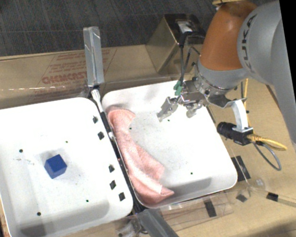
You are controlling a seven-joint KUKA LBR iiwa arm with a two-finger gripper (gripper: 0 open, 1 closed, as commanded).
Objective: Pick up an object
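1. End effector (177,107) of the grey arm with its orange band hangs over the far right part of the right-hand shallow white bin (211,158), metal fingers spread apart, released, nothing between them.

2. Nearest candidate: the long pink folded cloth (136,155), lying in that same bin, pressed up along its left wall. From the end effector it sits to the left and towards the near side, a clear gap of bare bin floor between the two.

3. Its long axis runs far-to-near, with a slight lean to the right at the near end, where it bunches up by the bin's near wall. The far end of the cloth is the part closest to the fingers, just to their left.

4. Other option: a small blue cube (56,165) in the left-hand white bin (10,166), well apart, beyond the divider between the bins on the worktop.

5. My read: the cloth is the shorter reach, a move left and down. Closing across its narrow width looks the better bet, though soft fabric can slip out.
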